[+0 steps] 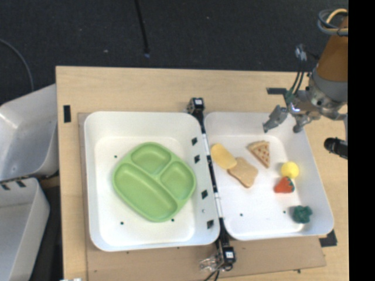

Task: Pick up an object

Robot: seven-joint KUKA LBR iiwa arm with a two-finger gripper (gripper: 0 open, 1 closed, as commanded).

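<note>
The right bin (252, 224) holds several toy foods: a yellow oval piece (222, 156), a tan bread slice (244, 172), a pizza wedge (260, 153), a small yellow ball (289, 169), a red strawberry (284, 185) and a green broccoli (302, 213). My gripper (287, 121) hangs over the bin's far right corner, above and behind the pizza wedge. Its two fingers are spread apart with nothing between them.
The left bin (99, 227) carries a green divided plate (153, 181). A black clip (195, 105) sits at the far end of the seam between the bins. White equipment (23, 139) stands off the bench's left side. A dark cable (139, 16) runs behind the bench.
</note>
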